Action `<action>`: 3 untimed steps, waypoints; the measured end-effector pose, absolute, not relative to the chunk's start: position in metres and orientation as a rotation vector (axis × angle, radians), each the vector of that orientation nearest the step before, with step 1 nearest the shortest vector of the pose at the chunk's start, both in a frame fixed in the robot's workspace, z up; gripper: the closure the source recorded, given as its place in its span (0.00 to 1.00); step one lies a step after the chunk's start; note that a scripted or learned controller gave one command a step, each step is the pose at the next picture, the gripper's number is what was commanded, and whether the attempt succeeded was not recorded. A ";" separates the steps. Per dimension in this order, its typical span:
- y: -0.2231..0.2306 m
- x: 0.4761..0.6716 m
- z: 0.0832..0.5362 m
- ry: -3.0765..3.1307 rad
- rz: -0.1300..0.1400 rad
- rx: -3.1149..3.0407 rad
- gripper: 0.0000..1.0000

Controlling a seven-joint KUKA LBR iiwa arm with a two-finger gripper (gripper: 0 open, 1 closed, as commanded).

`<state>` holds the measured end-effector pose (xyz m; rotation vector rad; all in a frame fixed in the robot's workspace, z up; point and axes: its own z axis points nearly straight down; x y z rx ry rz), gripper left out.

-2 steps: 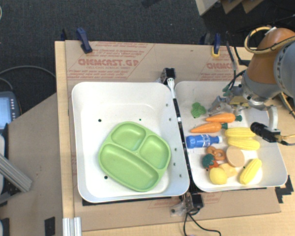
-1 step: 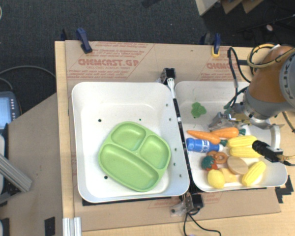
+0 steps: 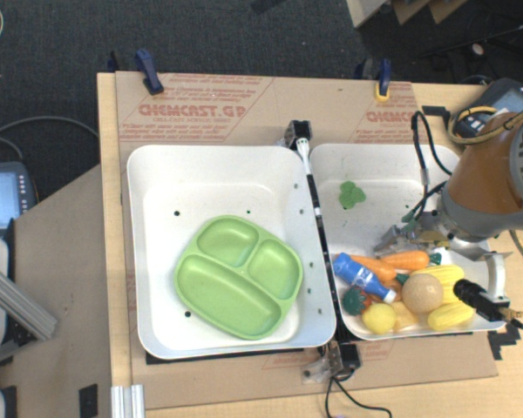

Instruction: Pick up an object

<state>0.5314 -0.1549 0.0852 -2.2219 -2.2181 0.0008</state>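
Two white bins sat side by side on the bench: the left bin [image 3: 148,233] held a green tray [image 3: 237,275] with three compartments; the right bin [image 3: 375,159] held the loose pile.

Arm: grey, orange band, entering from the right and bent down over the right bin's middle. Gripper [image 3: 399,233]: low, just left of the wrist, metal fingers pointing left and toward the near side. How wide it stood could not be told; the parts blurred into one grey tangle against the white floor.

Likeliest target: carrot [image 3: 404,259], lying just near-side of the gripper, almost under it, long axis running left to right. Whether they touched could not be made out. Nothing was seen between the fingers.

Others, all crowded in the bin's near half:
- blue bottle [image 3: 363,276], left of the carrot, slanted, touching its left end;
- corn [image 3: 446,276], to the right;
- tan ball [image 3: 422,292], nearer still;
- lemon [image 3: 379,319] and banana [image 3: 450,316] against the near wall;
- small dark green item [image 3: 355,300], kind unclear.

Apart from the pile: green broccoli piece [image 3: 352,194], alone toward the far left of that bin, well clear of the gripper.

Hidden: the wrist covered the bin's right side, and a black fitting [image 3: 478,298] overlapped the corn and banana.
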 end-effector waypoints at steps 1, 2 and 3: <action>-0.148 0.478 0.085 -2.220 -0.002 -2.224 0.00; -0.149 0.480 0.095 -2.223 -0.003 -2.227 1.00; -0.149 0.480 0.095 -2.222 -0.002 -2.228 0.00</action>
